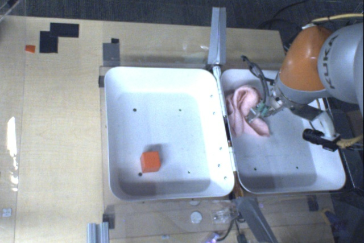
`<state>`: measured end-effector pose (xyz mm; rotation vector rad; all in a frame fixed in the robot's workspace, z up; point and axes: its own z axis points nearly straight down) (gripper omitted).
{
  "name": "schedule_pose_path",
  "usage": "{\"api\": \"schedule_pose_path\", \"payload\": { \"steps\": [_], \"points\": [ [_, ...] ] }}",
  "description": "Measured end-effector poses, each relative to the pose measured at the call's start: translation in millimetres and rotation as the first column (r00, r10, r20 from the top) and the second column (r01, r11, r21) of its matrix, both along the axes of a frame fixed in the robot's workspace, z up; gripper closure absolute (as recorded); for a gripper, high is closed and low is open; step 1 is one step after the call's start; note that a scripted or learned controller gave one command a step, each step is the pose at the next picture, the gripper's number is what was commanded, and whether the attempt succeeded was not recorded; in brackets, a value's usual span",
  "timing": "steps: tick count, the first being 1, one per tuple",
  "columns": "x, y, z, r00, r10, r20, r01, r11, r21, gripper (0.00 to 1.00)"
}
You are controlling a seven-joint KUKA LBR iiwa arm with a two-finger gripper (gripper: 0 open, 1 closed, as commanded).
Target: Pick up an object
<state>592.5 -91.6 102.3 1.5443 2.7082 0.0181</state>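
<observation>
A crumpled pink cloth [243, 111] lies in the right bin [296, 179], against its left wall. My gripper [257, 113] sits right at the cloth's right side, low in the bin, with the grey arm and its orange band [304, 60] reaching in from the right. An orange cube [151, 161] rests in the left bin [165, 88], near its front left corner, far from the gripper.
A grey metal post [218, 37] stands behind the gap between the two bins. Black markers [56, 36] and a small orange tag [29, 49] lie on the wooden bench at the far left. Cables run behind the right bin.
</observation>
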Motion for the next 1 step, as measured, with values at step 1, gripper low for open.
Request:
{"api": "schedule_pose_path", "payload": {
  "steps": [1],
  "points": [
    [-0.1, 0.0, -0.1, 1.0, 0.0, 0.0, 0.0, 1.0, 0.0, 0.0]
  ]
}}
